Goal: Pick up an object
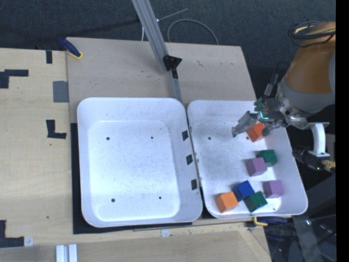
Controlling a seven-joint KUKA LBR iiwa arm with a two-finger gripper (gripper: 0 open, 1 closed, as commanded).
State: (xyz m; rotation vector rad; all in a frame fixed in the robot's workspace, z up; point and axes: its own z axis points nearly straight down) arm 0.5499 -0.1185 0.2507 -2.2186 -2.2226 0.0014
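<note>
Where pincer (pixel 252 125) reaches, small orange cube (pixel 255 131).

The wooden bench (pixel 218 70) bears two white bins, left (pixel 87 146) and right (pixel 218 111), touching side by side.

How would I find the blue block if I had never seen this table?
Look at the right bin, the one that holds all the small blocks. Go to its near edge, where three blocks bunch together. The blue block sits in the middle of that bunch, between an orange block on its left and a dark green block on its right, and it is the only blue one.
</note>
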